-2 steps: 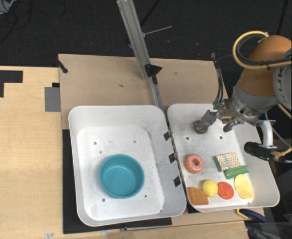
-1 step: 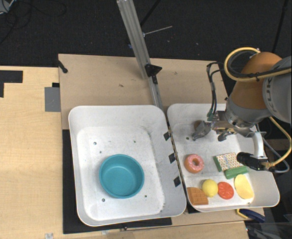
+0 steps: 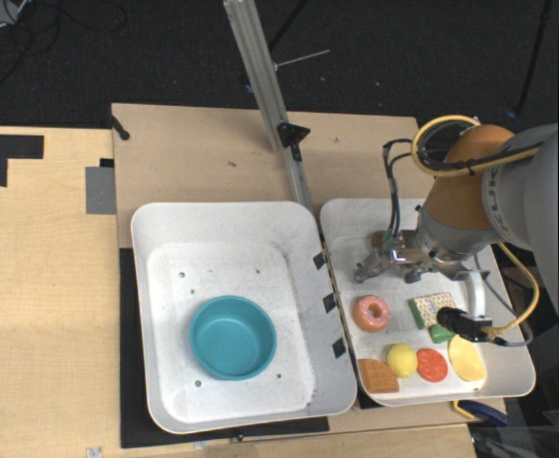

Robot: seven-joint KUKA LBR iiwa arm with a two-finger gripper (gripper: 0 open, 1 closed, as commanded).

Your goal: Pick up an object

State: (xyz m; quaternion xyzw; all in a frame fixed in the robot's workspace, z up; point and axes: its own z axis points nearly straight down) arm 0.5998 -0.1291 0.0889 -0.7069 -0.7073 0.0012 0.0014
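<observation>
I see a dark floor behind a pale wooden counter (image 3: 41, 256) that carries two white bins side by side. The left bin (image 3: 165, 237) holds a teal bowl (image 3: 232, 337) toward its near side. The right bin (image 3: 356, 222) holds the small things: a pink donut (image 3: 372, 313) near its middle, a tan waffle (image 3: 379, 377) at the near left corner, a yellow lemon (image 3: 402, 360) just beside the waffle, a red tomato (image 3: 432, 365) next to the lemon, and a yellow piece (image 3: 466, 359) at the near right. A checkered cracker (image 3: 433, 305) and a green piece (image 3: 441, 333) lie just behind those.

My arm (image 3: 470, 194) comes in from the right over the right bin. The gripper (image 3: 391, 259) hangs low over the bin's bare far half, behind the donut and apart from it. From this angle I cannot tell how it is set, and I see nothing in it. A metal rail (image 3: 260, 74) slants up behind the bins.
</observation>
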